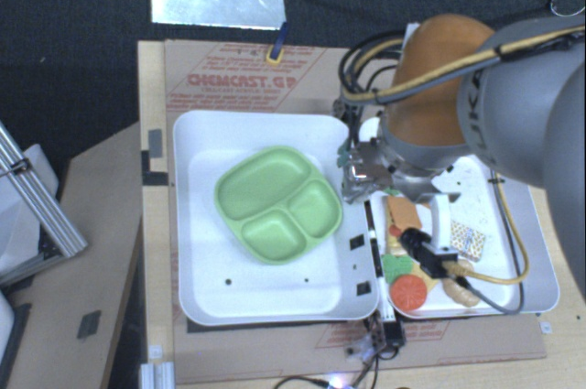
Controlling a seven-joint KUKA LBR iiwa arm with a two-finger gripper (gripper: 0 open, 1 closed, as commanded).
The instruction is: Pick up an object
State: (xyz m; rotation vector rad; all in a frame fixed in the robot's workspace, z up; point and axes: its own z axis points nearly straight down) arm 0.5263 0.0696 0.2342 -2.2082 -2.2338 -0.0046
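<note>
Toys point(414, 273) heaped in right bin point(529, 273), at 5 o'clock from the green plate point(277, 203) in left bin point(197, 222). Arm point(476, 94) overhangs right bin's top; gripper state: cannot tell, hidden under the wrist.

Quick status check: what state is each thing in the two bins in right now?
Green divided plate: flat and upright in the left bin, compartments empty.
Red round piece: lying in the right bin, near the front edge.
Green piece: lying just behind the red one.
Patterned card: lying flat.
Gripper: low over the divider, fingers hidden.
</note>
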